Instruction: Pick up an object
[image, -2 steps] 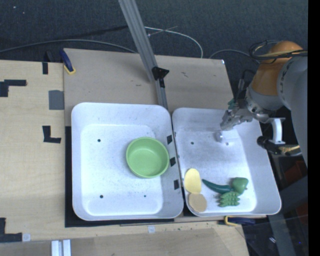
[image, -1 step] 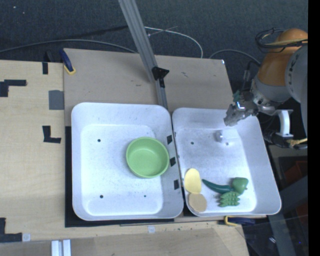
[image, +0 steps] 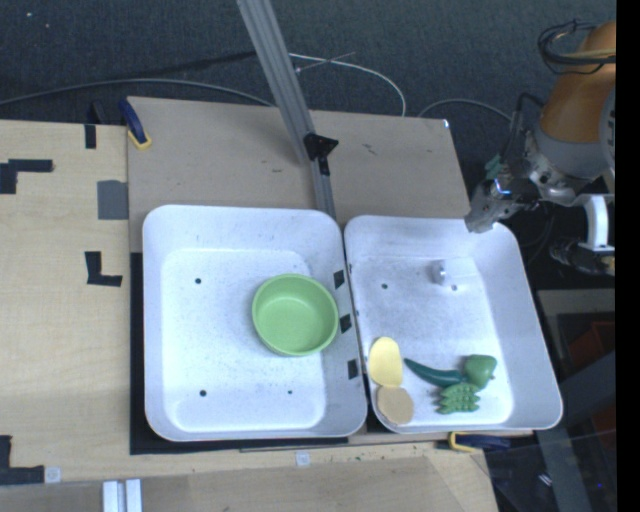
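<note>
- Fixed above the bench (image: 250, 160), looking down at a slant on the two white bins.
- Far enough back to take in both the left bin (image: 170, 330) and the right bin (image: 520, 330) whole, plus bench on the far and left sides of them.
- Seam between the bins near frame centre; far rims toward the top, near rims toward the bottom.
- Dark floor and cables beyond the far edge of the bench.
- Arm (image: 575, 110) entering at upper right, past the right bin's far corner.
- A grey pole (image: 285, 85) slanting from the top edge down to the seam.
</note>
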